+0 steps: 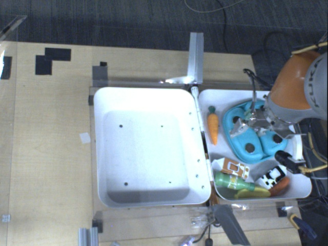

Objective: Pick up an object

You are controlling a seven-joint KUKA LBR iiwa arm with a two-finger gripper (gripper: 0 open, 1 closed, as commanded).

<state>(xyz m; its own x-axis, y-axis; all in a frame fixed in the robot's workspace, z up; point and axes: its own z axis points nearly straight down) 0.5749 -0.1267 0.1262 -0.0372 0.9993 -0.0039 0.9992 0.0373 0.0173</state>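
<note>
Green bottle (240, 184) lies nearest, along the front wall of the right bin (302, 191), with a black-and-white toy (270, 177) and a reddish-brown piece (280, 187) beside it. Behind them sits a small card box (236, 168), then a blue toy (251, 136) with dark round spots. A carrot (212, 126) lies at the bin's left wall, leaf end away from the camera. My jaws (254, 119) hang over the blue toy's far part (whether open or closed, I cannot tell). Left bin (146, 145) rests alongside on the desk (46, 152).
</note>
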